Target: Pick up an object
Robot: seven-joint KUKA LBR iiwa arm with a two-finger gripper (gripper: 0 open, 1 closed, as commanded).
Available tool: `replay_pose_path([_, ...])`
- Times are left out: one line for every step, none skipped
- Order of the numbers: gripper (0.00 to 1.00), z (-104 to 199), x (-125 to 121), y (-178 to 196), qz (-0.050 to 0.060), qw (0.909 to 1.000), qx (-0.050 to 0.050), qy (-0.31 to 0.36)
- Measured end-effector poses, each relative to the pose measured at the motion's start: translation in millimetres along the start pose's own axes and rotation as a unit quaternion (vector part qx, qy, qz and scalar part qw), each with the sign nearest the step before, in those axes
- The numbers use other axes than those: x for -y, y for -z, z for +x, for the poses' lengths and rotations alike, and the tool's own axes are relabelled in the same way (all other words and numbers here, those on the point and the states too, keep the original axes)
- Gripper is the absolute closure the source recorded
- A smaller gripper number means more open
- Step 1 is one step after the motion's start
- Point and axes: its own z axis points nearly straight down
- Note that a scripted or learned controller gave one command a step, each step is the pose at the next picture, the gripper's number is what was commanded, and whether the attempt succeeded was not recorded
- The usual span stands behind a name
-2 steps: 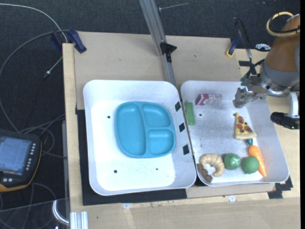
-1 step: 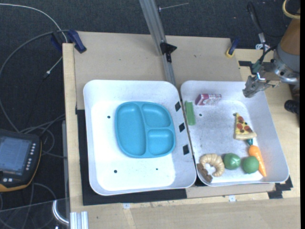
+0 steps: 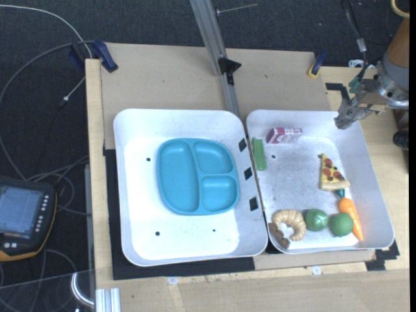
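My gripper (image 3: 346, 118) hangs over the far right corner of the right bin (image 3: 296, 174), with nothing visible between its fingers. In that bin lie a small pink-and-white carton (image 3: 285, 134) at the back, a green stick (image 3: 259, 154) along the left wall, a pizza slice (image 3: 331, 173) at the right, a carrot (image 3: 351, 214), two green round fruits (image 3: 316, 220) (image 3: 340, 224), and a croissant (image 3: 290, 223) at the front. The pizza slice is the nearest piece, a little below the gripper.
The left bin (image 3: 133, 194) holds a blue divided plate (image 3: 197, 175). A metal pole (image 3: 211, 25) slants across the bench behind the bins. Blue clamps (image 3: 104, 56) sit on the bench's far edge. A handheld pendant (image 3: 23, 216) lies on the floor at left.
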Motion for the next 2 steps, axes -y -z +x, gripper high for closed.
replay_pose_path([1.00,51,5,-10,0.004,1.0000,-0.002,0.002])
replay_pose_path([1.00,106,12,-18,0.005,1.0000,-0.003,0.002])
